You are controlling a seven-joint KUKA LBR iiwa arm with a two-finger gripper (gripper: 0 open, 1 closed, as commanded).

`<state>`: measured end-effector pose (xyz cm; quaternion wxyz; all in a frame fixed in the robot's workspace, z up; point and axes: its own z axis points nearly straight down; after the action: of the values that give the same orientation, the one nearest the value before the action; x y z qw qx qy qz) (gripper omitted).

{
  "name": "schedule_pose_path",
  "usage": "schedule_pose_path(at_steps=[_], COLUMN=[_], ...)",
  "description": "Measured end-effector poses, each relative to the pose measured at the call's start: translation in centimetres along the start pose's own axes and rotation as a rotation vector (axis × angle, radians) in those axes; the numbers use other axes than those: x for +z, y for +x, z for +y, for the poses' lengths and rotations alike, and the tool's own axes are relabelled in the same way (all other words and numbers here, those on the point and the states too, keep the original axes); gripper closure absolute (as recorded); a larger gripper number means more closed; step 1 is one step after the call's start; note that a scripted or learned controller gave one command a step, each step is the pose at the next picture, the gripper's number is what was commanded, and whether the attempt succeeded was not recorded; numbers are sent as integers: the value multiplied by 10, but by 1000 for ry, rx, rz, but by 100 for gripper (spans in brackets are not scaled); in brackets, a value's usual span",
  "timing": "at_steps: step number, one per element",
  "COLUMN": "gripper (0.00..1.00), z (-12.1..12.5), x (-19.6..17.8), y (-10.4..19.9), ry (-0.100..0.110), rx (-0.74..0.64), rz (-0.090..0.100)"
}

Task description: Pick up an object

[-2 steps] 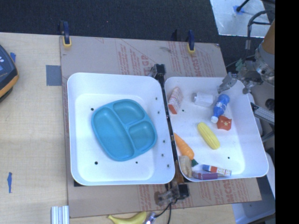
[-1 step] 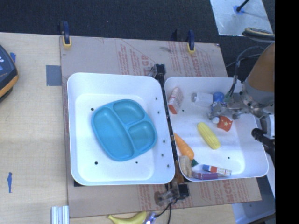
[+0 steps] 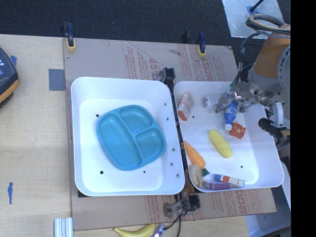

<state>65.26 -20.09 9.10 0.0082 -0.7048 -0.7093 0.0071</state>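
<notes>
- Blue bottle is my likeliest target: it lies in the right bin, near its far edge, white cap pointing toward me, just under my claw.
- From my seat I cannot tell whether the claw is released or clenched; the metal tips blur into the bottle's upper end, and I cannot say whether they touch it.
- Just beside the bottle's cap sits a small red block, close enough that a closing claw might nudge it or catch it instead.
- Further out in the same bin are a yellow corn cob, an orange carrot against the near-left wall, a small red-and-white bottle by the divider, and a flat tube along the near edge.
- Left bin carries a blue divided plate.
- Risks, as I judge them: the bottle is round and lying down, so it could roll out sideways if the claw comes down off its axis; gripping near the end could let it pivot and drop on the lift.
</notes>
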Motion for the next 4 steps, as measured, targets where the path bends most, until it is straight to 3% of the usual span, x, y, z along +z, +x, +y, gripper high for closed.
schedule_pose_path(at_steps=[1,2,3,4], gripper=[0,100,100,0], z=[-78,-78,-6,-6], x=[1,-9,-1,-1], y=[21,20,10,10], ry=[-16,-15,-17,-17], rx=[1,-2,2,2], rz=[-2,-3,-1,-1])
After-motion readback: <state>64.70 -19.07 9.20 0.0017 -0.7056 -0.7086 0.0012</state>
